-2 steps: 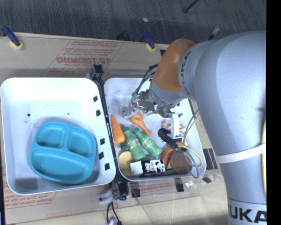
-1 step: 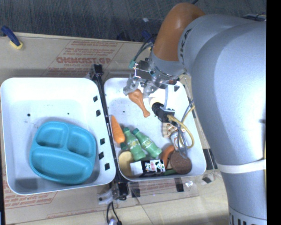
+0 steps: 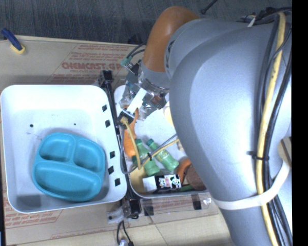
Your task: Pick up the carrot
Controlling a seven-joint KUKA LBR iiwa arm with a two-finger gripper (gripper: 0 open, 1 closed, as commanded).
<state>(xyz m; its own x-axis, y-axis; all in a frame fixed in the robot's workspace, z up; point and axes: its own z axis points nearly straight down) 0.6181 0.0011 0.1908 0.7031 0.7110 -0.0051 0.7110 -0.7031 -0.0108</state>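
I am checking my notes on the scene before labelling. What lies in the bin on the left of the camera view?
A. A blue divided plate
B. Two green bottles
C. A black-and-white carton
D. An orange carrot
A: a blue divided plate lies flat on the floor of the left-hand bin, towards its near side.

In the left bin [image 3: 10, 152] a divided plate [image 3: 69, 165] lies toward the near end. In the right bin [image 3: 139, 189], under the arm [image 3: 220, 111], the carrot [image 3: 129, 143] lies along the left wall, bottles [image 3: 168, 161] just right of it, a carton [image 3: 167, 181] before them
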